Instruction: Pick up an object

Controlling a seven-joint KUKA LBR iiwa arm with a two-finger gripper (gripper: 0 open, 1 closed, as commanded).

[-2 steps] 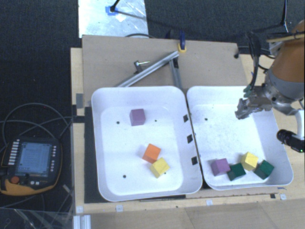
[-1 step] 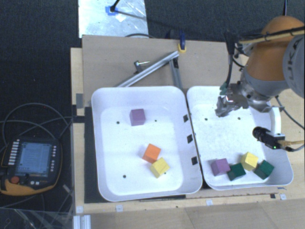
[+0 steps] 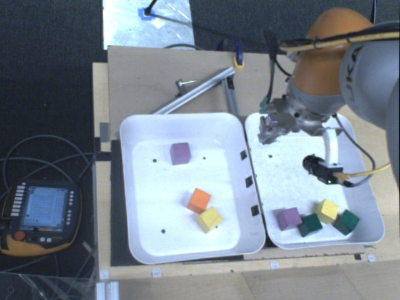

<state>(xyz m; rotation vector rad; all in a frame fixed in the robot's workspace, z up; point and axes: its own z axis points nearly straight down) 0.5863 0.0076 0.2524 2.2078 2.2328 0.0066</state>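
A wooden bench [image 3: 156, 74] on dark carpet is what's seen here, with two shallow white bins side by side on it and a teach pendant [image 3: 40, 214] lying on the floor to the left.

No particular object has been singled out for the pick yet, as far as can be judged. In the right bin [image 3: 275, 167] four blocks are clustered along the near edge: a purple block [image 3: 289, 217], a dark green block [image 3: 309, 224], a yellow block [image 3: 326, 210] and another green block [image 3: 347, 220], the last three touching or nearly so. In the left bin [image 3: 140, 167] three are found: a purple cube [image 3: 180, 153] on its own near the far side, plus an orange cube [image 3: 199, 200] and a yellow cube [image 3: 209, 219] that are touching at a corner.

So that's seven blocks counted: two purple, two yellow, two green, one orange. Two bins, one arm.

The gripper [image 3: 270, 130] is hung over the far left corner of the right bin, well apart from every block. Whether the jaws are apart or together can't be told from this angle, tbh.

What could go wrong: a grasp could easily be spoiled by the crowding in the right bin, with a neighbour getting nudged or two blocks getting pinched at once. A block near the bin wall could also be missed.
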